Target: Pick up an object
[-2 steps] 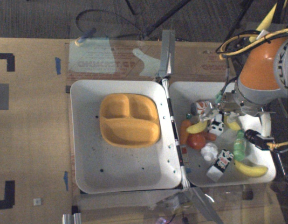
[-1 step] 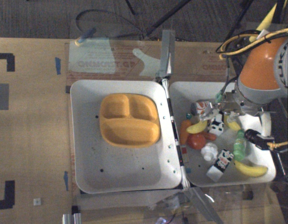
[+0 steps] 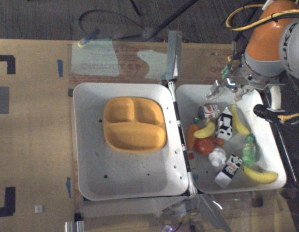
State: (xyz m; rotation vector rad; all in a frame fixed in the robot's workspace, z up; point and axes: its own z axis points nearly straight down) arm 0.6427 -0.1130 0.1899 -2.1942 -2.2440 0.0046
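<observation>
The bench [image 3: 33, 144] is bare plywood w/ dark tape marks, dark floor, cables and stand legs behind; the left bin [image 3: 86, 168] carries just an orange divided tray [image 3: 135, 123], prob. the drop side, while the right bin [image 3: 270, 144] bunches the pickable toys. Those sit packed and touching: bananas [image 3: 259, 175], a green bottle [image 3: 248, 149], cow-print cartons [image 3: 225, 126], a tomato [image 3: 204, 146], a small can [image 3: 210, 111]. The gripper [image 3: 229, 87] hangs over that bin's far edge, fingers spread apart w/ nothing between them, can nearest, so prob. lining up a grab.
</observation>
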